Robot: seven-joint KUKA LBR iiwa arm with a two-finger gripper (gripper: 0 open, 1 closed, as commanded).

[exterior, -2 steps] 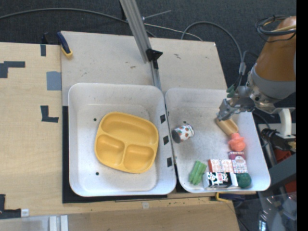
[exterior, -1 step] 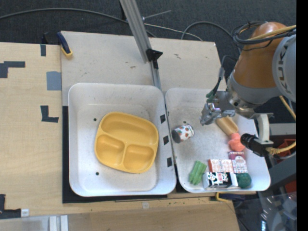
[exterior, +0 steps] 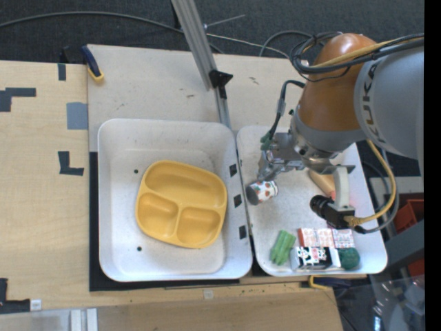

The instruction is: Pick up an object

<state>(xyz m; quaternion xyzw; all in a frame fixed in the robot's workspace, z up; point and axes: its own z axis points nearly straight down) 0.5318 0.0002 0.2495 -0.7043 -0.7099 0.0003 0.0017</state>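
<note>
Fingers of my gripper (exterior: 267, 176) hang just above a small white cup (exterior: 262, 191) that lies tipped on its side in the right bin (exterior: 298, 216), and I cannot tell whether they are spread or pinched, since the wrist hides them. That cup is the nearest thing to my tool: glossy, rounded, with red and green marks on its wall and a dark mouth facing the left bin (exterior: 117, 185). Below and to the right of the cup sit a ribbed green piece (exterior: 282, 247) (soft-looking, oblong), a flat printed red-and-white box (exterior: 324, 238), a black-and-white carton (exterior: 314, 256) and a knobbly green ball (exterior: 350, 258). Left of the cup, past the bin wall, rests a smooth yellow divided plate (exterior: 181, 203) with three compartments.
</note>
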